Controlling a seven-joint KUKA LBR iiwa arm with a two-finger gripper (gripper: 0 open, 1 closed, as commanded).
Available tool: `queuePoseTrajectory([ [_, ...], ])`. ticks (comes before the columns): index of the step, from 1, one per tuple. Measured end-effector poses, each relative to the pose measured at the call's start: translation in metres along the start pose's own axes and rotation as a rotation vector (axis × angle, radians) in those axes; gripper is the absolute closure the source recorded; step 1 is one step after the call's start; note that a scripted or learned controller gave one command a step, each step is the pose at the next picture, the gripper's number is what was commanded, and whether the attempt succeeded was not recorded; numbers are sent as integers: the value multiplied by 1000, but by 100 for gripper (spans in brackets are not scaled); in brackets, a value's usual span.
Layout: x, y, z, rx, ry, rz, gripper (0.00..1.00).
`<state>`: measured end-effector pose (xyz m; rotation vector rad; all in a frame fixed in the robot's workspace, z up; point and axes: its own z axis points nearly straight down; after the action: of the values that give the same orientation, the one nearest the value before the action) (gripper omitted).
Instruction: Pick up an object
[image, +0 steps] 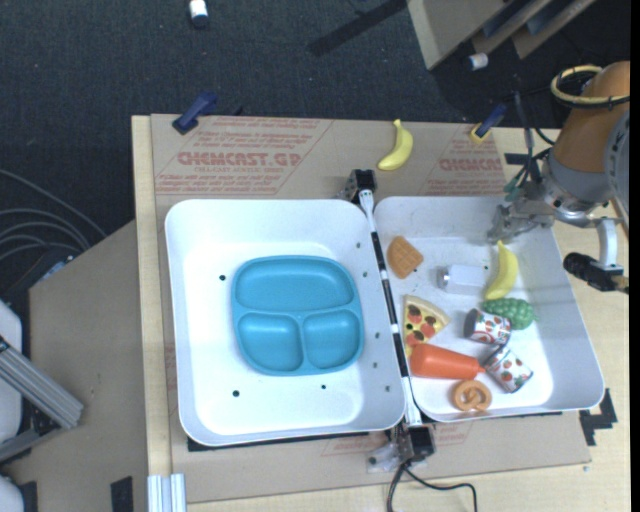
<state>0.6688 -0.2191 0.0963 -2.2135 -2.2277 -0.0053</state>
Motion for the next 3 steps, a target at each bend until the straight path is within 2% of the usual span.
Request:
queuePoseTrajectory([
  [2,91,-1,-131,-1,-3,5,100],
  [3,153,-1,-145,0,-2,5,100],
])
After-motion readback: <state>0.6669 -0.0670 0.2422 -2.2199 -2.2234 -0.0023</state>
